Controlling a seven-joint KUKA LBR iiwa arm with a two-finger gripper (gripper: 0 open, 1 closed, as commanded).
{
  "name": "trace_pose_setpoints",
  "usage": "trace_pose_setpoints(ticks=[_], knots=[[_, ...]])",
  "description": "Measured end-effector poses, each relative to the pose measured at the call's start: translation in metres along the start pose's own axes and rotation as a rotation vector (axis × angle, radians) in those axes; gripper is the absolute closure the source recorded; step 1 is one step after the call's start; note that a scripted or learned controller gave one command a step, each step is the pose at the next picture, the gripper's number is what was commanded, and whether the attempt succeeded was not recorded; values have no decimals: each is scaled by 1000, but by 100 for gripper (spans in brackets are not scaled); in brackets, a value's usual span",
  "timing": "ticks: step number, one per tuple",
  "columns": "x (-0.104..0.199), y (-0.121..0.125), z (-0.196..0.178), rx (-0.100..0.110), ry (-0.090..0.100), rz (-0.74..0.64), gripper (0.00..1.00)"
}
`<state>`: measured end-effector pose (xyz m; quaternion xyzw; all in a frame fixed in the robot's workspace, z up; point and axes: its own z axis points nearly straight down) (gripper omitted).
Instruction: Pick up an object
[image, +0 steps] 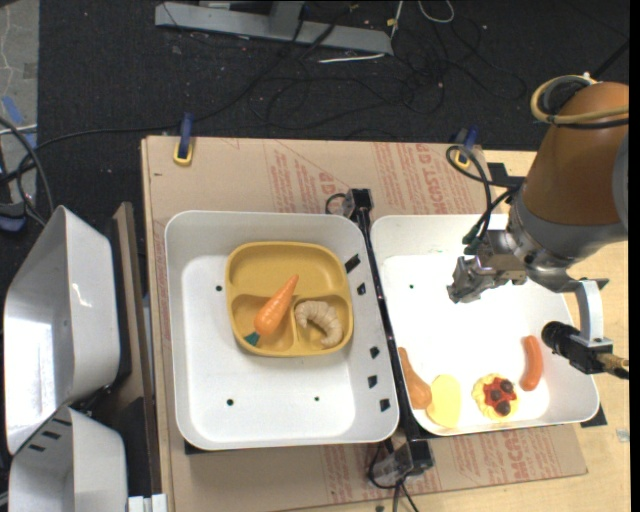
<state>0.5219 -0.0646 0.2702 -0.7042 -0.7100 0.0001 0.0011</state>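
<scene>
My gripper (466, 286) hangs over the upper middle of the right bin (420, 245), above bare white floor, with nothing visible between its fingers. Along that bin's front lie a red sausage (531, 363), a small pizza-like toy with red and dark toppings (497, 394), a yellow piece (446, 400) and an orange drumstick-shaped piece (413, 379) by the left wall. In the left bin (195, 330) rests a yellow divided plate (250, 265) carrying a carrot (275, 305) and a pale shrimp (320, 320).
The grey and orange arm (575, 170) covers the right bin's far right corner. A black fitting (570, 343) sits at the right rim. Cables and clamps lie along the bench's back edge. White tubs (60, 320) stand to the left of the bench.
</scene>
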Motion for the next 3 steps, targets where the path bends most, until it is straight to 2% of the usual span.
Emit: trace_pose_setpoints(ticks=[3], knots=[[142, 65, 6, -4, -1, 0, 100]])
